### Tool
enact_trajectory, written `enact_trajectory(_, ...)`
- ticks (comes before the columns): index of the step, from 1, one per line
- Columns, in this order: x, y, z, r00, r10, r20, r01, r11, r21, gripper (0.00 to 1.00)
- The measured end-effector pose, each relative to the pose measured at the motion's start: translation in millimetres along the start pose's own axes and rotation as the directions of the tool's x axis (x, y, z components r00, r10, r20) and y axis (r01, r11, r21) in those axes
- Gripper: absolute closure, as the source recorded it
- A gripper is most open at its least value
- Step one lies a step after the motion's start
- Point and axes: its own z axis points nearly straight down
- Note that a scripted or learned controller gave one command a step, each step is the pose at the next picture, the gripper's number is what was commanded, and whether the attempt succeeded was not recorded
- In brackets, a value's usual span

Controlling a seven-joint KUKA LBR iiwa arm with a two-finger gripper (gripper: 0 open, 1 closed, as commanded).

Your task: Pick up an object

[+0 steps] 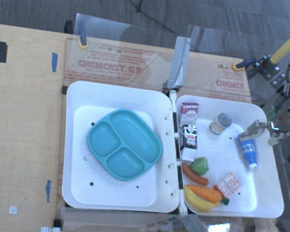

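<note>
Gripper [253, 132] sits at the upper right of the right bin [265, 206], reaching in from the right edge. Its metal end lies directly over the top of a blue bottle [249, 153] and appears to touch it; whether the bottle is clamped cannot be told, and how far the gripper is parted cannot be told either.

Count, right bin:
- one blue bottle, lying at a slant, cap end toward the lower right
- one small jar [219, 123] with a grey lid, upright, left of the gripper and apart from it
- two small cartons along the left wall: a red and white one [189, 114] above, a black and white one [189, 137] just below
- one green pepper [200, 165], near the middle
- one sausage [194, 175], touching the pepper's lower edge
- one carrot [205, 192] lying across one banana [199, 201], at the bottom
- one red and white checked packet [229, 184], just right of the carrot

Left bin [70, 172]: one teal divided plate [125, 144] with three compartments, tilted, roughly centred.

Bins stand side by side on the wooden table [16, 139], touching along a central seam. Nothing lies on the bottle apart from the gripper; the jar and the checked packet are the nearest neighbours, both clear of it.
</note>
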Motion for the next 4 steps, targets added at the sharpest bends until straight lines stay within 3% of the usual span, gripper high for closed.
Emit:
enact_trajectory(1, -27, 2, 115, 1.0, -0.03, -0.001, 0.03, 1.0, 0.0, 0.0)
enact_trajectory(2, -25, 44, 135, 1.0, -0.015, -0.01, 0.015, 1.0, -0.013, 0.0)
enact_trajectory(3, -29, 44, 127, 1.0, -0.016, 0.002, 0.016, 1.0, -0.015, 1.0)
enact_trajectory(4, 33, 29, -2, 0.997, 0.083, 0.001, -0.083, 0.997, -0.002, 1.0)
